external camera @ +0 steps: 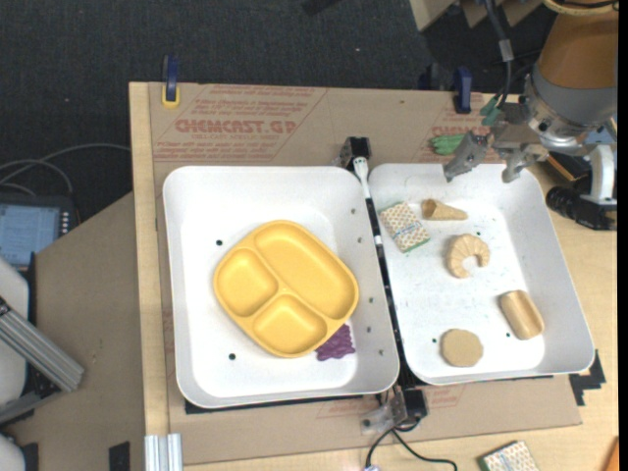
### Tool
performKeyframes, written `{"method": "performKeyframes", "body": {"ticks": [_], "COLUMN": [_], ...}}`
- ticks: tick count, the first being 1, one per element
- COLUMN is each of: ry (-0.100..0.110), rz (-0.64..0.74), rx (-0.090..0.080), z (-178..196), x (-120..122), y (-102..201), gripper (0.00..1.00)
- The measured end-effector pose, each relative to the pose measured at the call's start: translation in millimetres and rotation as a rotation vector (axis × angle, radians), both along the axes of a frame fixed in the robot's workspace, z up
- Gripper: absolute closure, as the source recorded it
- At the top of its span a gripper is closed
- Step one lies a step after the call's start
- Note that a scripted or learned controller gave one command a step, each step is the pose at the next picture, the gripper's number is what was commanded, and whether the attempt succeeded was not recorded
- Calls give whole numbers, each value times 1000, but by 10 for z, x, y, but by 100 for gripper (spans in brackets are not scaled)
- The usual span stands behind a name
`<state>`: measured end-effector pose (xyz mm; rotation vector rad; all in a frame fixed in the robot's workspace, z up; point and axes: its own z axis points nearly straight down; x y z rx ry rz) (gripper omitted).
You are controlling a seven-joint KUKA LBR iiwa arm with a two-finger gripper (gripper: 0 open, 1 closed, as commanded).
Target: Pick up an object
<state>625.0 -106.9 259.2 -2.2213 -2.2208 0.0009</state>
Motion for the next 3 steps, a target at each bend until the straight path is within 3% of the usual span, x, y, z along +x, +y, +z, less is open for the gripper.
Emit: {"method": "performKeyframes", "body": {"ticks": [1, 2, 3], "ry": [12, 2, -5], "rz": [-4, -3, -1], "rx": [2, 0, -2], "z": [-1019, -1777, -1628], "x": [-490, -392, -377], "y": [-282, -941, -917], "gripper": [0, 0, 100]}}
